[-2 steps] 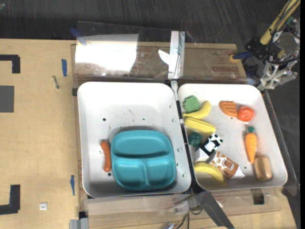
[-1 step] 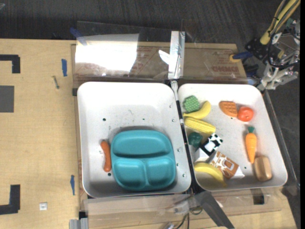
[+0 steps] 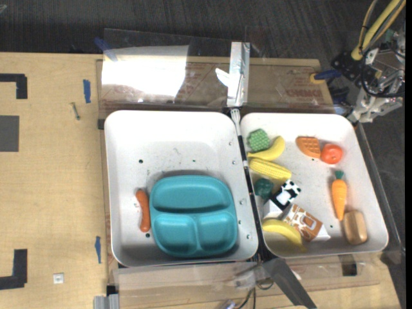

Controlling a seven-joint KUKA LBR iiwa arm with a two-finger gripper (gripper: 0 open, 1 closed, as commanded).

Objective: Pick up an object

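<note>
The right bin point(image 3: 367, 172) holds toy foods: a banana point(image 3: 271, 149), a corn cob point(image 3: 269, 169), a green piece point(image 3: 258, 138), an orange waffle point(image 3: 309, 147), a red tomato point(image 3: 332, 153), a carrot point(image 3: 338, 198), a brown bread roll point(image 3: 355, 227), a brown-and-white packet point(image 3: 303, 223), a yellow fruit point(image 3: 281, 232), a black-and-white item point(image 3: 287, 193) and a dark green piece point(image 3: 263, 187). In the left bin point(image 3: 129, 140) lie a teal divided plate point(image 3: 191, 214) and an orange sausage point(image 3: 144, 209). My gripper point(image 3: 372, 105) hangs beyond the right bin's far right corner, apart from every object.
Clear plastic sheeting point(image 3: 167, 76) and a taped upright strip point(image 3: 237, 73) stand behind the bins. A tan bench surface point(image 3: 45, 185) stretches to the left. Yellow and black cables point(image 3: 380, 24) trail off the arm at the top right.
</note>
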